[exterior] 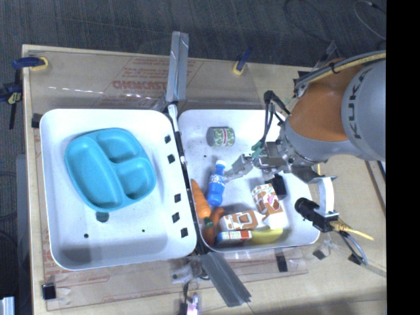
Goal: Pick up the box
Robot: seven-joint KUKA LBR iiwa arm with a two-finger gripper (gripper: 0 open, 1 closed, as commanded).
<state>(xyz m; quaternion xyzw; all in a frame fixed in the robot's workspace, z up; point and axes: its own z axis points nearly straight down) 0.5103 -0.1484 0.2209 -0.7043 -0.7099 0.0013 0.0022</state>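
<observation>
In the left white bin (52, 195), a light-blue divided plastic tray (110, 167) is seen lying flat in the upper left of that bin. In the right white bin (197, 126), a small green can (221, 136) lies near the top, an orange carrot (201, 201) runs along the left wall, and a blue plastic bottle (216, 185) lies beside it.

At the lower centre of this bin a brown-and-white carton box (238, 221) lies flat, with a yellow banana (268, 235) just beside it and a second small carton (266, 199) above right. No box has been lifted; the whole pick is judged to remain.

The gripper (262, 161) hangs above the bin's middle, nothing gripped; whether it is released or clenched cannot be told. The bench (98, 71) is pale wood, ringed by dark floor.
</observation>
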